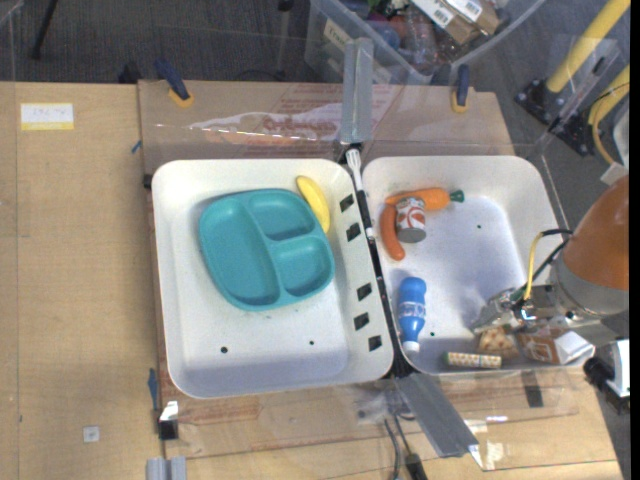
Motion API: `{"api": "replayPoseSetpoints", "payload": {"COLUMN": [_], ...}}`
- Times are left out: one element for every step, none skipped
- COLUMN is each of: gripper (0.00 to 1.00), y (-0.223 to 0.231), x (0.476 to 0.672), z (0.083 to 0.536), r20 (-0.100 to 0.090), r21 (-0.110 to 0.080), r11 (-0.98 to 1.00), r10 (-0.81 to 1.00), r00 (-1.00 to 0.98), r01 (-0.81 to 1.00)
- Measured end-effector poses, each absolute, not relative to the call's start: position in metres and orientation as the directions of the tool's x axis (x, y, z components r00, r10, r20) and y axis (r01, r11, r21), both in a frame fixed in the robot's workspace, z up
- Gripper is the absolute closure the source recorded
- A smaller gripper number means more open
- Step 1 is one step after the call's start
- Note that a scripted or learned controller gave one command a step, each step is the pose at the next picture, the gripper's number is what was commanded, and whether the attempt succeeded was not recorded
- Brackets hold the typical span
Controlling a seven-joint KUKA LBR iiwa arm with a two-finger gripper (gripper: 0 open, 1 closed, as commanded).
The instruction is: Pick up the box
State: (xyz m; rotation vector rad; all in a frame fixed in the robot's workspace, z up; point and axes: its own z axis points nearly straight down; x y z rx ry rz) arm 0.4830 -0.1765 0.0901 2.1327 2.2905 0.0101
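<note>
The gripper [515,313] is seen low over the box [495,341] in the right bin [480,258]. The box is not lifted yet. Whether the gripper is open or closed cannot be told.

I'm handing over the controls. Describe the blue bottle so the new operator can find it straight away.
Look at the right bin of the two white ones. The bottle lies against its left wall, beside the divider, below the can and the carrot. It is the only blue thing in that bin, with a white cap end.

Robotics lab; clamped bins [250,368], clutter crate [430,8].
</note>
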Motion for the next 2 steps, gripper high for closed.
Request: {"api": "replayPoseSetpoints", "payload": {"gripper": [0.0,0.0], "y": [-0.224,-0.181], "x": [0.558,0.534], "z": [0.237,0.137], "r20": [-0.004,-0.001], "r21": [0.005,0.002], "r11": [0.266,0.315], "r10": [0.964,0.949], "r00": [-0.266,-0.315], "r01": [0.964,0.949]}}
